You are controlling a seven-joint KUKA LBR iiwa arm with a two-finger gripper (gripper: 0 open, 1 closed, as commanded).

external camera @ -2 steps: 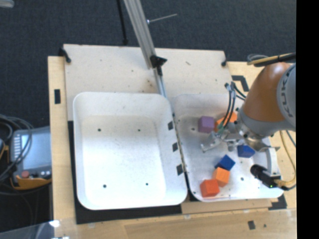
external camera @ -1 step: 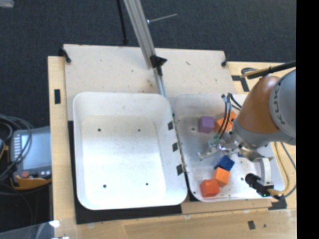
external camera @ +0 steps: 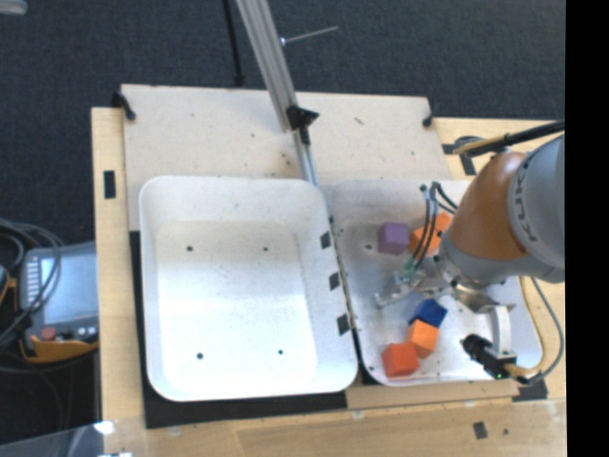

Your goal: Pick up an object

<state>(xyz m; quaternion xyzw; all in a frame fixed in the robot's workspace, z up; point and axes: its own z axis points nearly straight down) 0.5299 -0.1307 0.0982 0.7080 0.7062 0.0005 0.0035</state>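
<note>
The right bin (external camera: 362, 350) holds several small blocks. A purple block (external camera: 393, 237) lies near its back, with an orange piece (external camera: 434, 231) just to its right, partly under the arm. Toward the front lie a blue block (external camera: 431, 312), an orange block (external camera: 422, 336) touching it, and a red-orange block (external camera: 401, 359) at the front rim. My gripper (external camera: 402, 287) hangs low over the middle of this bin, between the purple block and the blue one, with nothing visibly held.
The left bin (external camera: 162, 284) sits beside the right one, and their rims meet mid-bench. A slanted metal pole (external camera: 276, 74) rises from behind the bins. The arm's orange band (external camera: 481, 212) covers the right bin's right side.
</note>
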